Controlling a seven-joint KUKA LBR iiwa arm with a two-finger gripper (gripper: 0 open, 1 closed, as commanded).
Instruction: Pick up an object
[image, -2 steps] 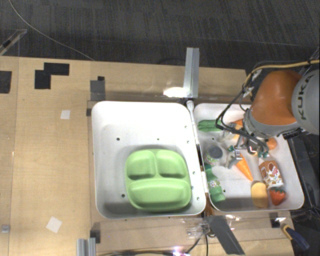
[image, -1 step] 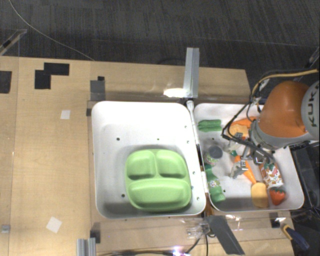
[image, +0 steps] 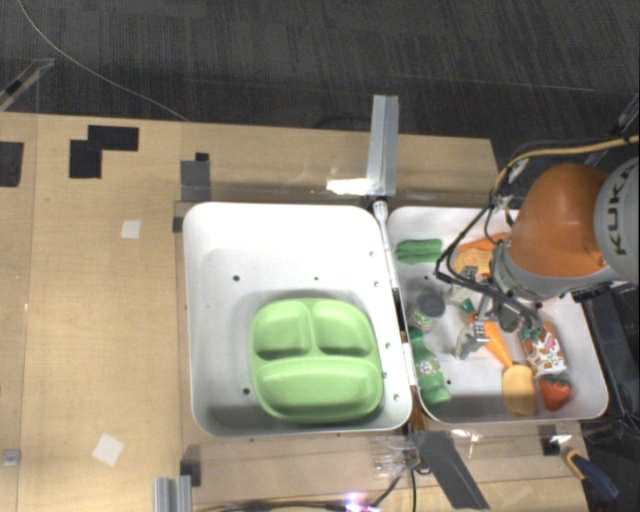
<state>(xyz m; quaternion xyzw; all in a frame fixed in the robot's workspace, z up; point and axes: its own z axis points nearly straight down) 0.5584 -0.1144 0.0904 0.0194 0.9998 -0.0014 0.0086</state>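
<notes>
Robot lab: wooden bench (image: 90, 330) with black marker squares (image: 100, 148) at 10 o'clock, two white bins (image: 210, 250) clamped by metal brackets (image: 383, 140), loose cables (image: 470, 235) at 3 o'clock, dark carpet (image: 250, 50) at 12.

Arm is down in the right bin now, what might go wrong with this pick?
The hand sits among tightly packed items: the orange carrot beside it touches neighbours, so closing may catch two things or nudge one away. The yellow piece and strawberry hug the right bin wall, leaving little room.
</notes>
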